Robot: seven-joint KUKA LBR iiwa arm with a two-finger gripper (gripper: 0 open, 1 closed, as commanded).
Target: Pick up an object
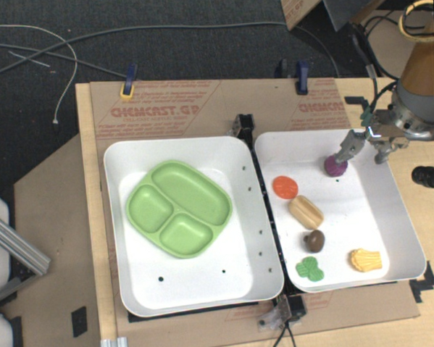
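camera view: gripper (364, 148) by purple obj (335, 166)

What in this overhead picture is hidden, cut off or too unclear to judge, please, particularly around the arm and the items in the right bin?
- Arm, camera view: cut off by the right and top edges above the orange band.
- Purple object: one finger overlaps its upper side, so contact or grip cannot be judged.
- Gripper: too small and slanted to read its opening.
- Green item and yellow item in the right bin: too small to identify.

Claw (366, 148) finger partly hides purple object (336, 166).
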